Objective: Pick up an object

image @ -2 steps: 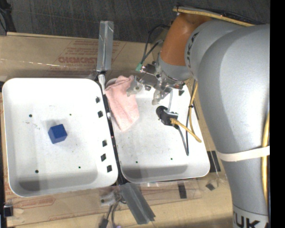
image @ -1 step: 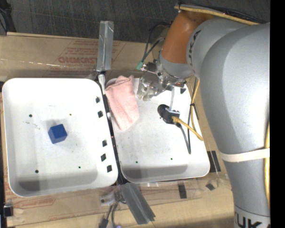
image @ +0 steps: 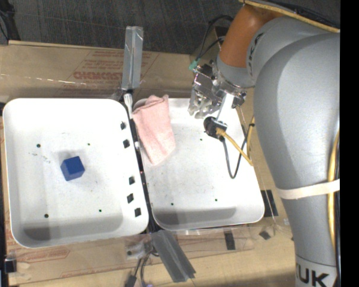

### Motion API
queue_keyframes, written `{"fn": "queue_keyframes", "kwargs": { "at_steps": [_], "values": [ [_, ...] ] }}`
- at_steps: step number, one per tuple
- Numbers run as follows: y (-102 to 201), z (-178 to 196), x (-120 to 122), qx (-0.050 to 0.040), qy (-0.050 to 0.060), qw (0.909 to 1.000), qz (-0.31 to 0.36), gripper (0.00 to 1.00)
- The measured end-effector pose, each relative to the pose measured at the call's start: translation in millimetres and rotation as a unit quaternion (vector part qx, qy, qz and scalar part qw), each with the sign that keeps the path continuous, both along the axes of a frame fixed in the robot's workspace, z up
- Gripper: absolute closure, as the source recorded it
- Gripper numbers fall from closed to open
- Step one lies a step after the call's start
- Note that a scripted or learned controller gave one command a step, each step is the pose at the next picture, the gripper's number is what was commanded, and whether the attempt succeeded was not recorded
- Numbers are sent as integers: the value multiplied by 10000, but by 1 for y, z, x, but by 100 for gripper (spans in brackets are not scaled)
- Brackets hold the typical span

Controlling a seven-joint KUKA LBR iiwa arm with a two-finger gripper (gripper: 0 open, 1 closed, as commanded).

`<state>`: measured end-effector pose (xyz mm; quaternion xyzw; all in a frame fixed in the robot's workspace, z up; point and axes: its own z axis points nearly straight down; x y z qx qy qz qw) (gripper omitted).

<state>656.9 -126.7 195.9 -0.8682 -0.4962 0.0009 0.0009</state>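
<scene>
A pink cloth [image: 154,128] lies crumpled in the right bin [image: 197,211], against its left wall and draped a little over the divider. A small blue cube [image: 72,167] sits in the left bin [image: 24,118], left of centre. My gripper [image: 198,108] hangs over the far edge of the right bin, to the right of the cloth and apart from it. Nothing shows between its fingers. The grey arm with its orange band reaches in from the upper right.
A black and yellow cable [image: 230,145] loops down from the wrist over the right bin's right side. A grey metal bar [image: 131,58] stands behind the divider between the bins. Cardboard lies under both bins.
</scene>
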Motion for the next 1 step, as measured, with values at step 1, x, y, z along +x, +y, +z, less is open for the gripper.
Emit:
{"fn": "queue_keyframes", "kwargs": {
  "at_steps": [1],
  "values": [
    [0,0,0,1,2,10000,0,0]
  ]
}}
